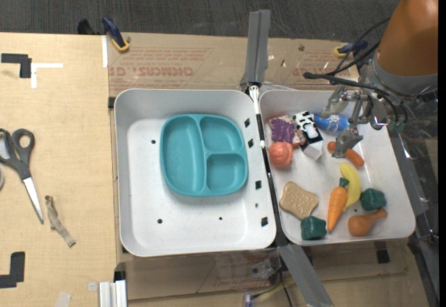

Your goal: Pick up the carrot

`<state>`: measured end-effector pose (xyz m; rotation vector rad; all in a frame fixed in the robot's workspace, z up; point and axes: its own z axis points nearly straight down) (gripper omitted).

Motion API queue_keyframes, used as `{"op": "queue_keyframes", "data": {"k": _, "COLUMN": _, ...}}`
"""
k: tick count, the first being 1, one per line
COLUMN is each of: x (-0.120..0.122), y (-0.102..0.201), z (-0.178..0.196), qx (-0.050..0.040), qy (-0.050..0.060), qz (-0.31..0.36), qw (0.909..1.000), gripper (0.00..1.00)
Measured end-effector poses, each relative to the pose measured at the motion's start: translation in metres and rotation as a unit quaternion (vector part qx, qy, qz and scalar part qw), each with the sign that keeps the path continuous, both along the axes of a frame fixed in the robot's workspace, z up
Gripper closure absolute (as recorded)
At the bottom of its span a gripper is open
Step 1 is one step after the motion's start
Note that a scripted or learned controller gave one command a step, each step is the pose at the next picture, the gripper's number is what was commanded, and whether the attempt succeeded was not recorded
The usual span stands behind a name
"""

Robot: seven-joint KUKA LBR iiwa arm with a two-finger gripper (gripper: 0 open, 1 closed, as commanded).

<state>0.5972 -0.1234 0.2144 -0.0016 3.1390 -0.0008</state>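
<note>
The carrot (336,207) is lying in the right bin (397,159), toward the near side, pointing roughly near-to-far with its green top at the far end. A yellow banana (350,184) sits right against it on the right, a slice of toast (299,200) is just to its left, and a green veggie (313,227) is by its near tip.

The hand (345,140) hangs over the far-middle part of that same bin, well apart from the carrot. Honestly can't tell if it's clenched or released from this angle, and nothing shows up in its grip. Next to it there's a small orange piece (355,157) and a blue item (327,122).

Other stuff in that bin: a purple thing (282,129), a peach-colored ball (281,153), and a black-and-white toy (305,124).

The left bin (132,180) has a teal divided plate (204,154) in it. Out on the desk (56,159) to the left, a pair of scissors (22,163).
</note>
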Motion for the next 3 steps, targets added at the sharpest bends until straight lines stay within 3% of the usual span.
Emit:
{"op": "queue_keyframes", "data": {"k": 1, "x": -0.08, "y": -0.043, "z": -0.122, "qx": 0.0006, "qy": 0.001, "qz": -0.071, "qw": 0.9975, "gripper": 0.0}}
{"op": "queue_keyframes", "data": {"k": 2, "x": -0.078, "y": -0.042, "z": -0.112, "qx": -0.0002, "qy": -0.001, "qz": -0.069, "qw": 0.9976, "gripper": 1.0}}
{"op": "queue_keyframes", "data": {"k": 3, "x": -0.077, "y": 0.042, "z": -0.022, "qx": 0.0006, "qy": -0.001, "qz": -0.12, "qw": 0.9927, "gripper": 1.0}}
